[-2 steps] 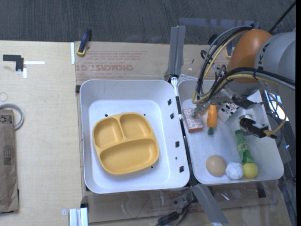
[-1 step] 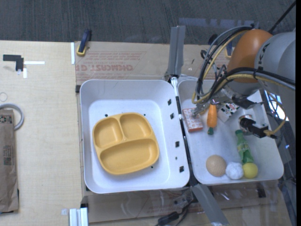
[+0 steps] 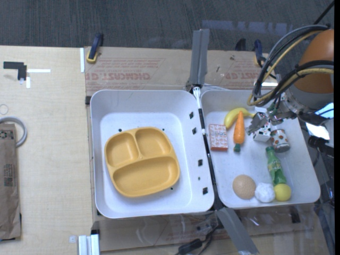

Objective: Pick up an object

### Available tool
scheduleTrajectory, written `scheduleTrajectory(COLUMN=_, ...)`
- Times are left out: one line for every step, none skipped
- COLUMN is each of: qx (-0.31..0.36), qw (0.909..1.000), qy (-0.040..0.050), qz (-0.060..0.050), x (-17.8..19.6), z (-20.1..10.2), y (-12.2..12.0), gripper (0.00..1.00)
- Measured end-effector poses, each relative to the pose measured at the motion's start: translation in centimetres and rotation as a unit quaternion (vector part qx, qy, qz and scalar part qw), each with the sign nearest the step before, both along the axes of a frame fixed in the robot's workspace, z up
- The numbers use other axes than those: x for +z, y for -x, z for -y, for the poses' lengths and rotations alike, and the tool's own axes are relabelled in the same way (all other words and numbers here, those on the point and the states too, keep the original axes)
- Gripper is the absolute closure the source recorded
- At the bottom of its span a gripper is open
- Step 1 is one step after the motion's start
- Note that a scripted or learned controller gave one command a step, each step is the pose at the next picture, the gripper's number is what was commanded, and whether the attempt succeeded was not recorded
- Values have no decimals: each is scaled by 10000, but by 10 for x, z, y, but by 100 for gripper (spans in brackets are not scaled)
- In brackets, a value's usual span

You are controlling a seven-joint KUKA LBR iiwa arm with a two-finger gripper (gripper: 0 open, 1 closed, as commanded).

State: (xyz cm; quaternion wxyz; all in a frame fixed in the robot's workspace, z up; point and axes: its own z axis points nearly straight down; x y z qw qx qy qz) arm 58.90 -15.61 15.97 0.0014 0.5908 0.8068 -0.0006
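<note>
Nearest my camera, along the front wall of the right bin (image 3: 313, 195), I see a tan egg-shaped ball (image 3: 244, 186), a white ball (image 3: 264, 193) and a yellow ball (image 3: 283, 192) in a row, the last two touching. Starting from the left, the left bin (image 3: 98, 158) holds a yellow divided tray (image 3: 142, 161). Across the divider sit a small pink box (image 3: 218, 137), an orange carrot (image 3: 239, 129) lying against a banana (image 3: 234, 115), and a green bottle (image 3: 274, 166) pointing toward the yellow ball. My arm (image 3: 316, 62) reaches in from the right, wrist bent down over the bin's back half. Its gripper (image 3: 260, 125) hangs just right of the carrot, beside a small patterned can (image 3: 280, 141); I cannot tell how its fingers are set.
</note>
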Motion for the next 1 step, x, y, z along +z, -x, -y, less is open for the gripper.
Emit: scheduleTrajectory(qx=970, qw=9953, qy=7, qz=33, x=-63, z=-55, y=-19, gripper=0)
